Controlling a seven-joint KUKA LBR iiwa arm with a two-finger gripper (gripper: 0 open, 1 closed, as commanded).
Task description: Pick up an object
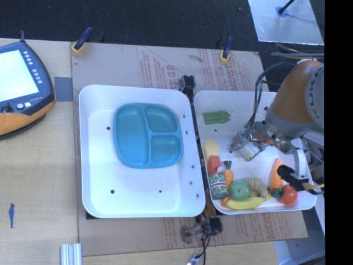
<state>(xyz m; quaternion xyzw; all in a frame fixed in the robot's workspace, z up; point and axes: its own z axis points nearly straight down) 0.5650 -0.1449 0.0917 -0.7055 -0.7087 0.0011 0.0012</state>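
Toys are seen heaped in the right bin [251,98], which serves as the landmark for everything else in the camera view. Along its near edge a yellow banana [246,203] is laid, with a green round fruit [239,190] just behind it, a small can [217,187] at the bin's near left corner, and a carrot [228,175] touching the can's far side. A red block [214,163] and a pale yellow piece [210,147] are set against the bin's left wall, farther back. A green flat piece [215,117] is found alone in the far left part of the bin. At the near right corner a red tomato [288,195] and an orange wedge [276,173] are placed close together. The tool [246,145] is seen over the middle of the right bin, apart from the toys, at the end of the arm [298,101], which is brought in from the bin's right side; whether it is spread or pressed together cannot be told, and nothing is seen pinched in it. Left of the right bin, side by side with it, the left bin [94,148] is placed, and a blue divided plate [148,134] is laid in its far half. Well to the left of both bins, an orange-edged pendant [22,90] is rested on the table [38,175].
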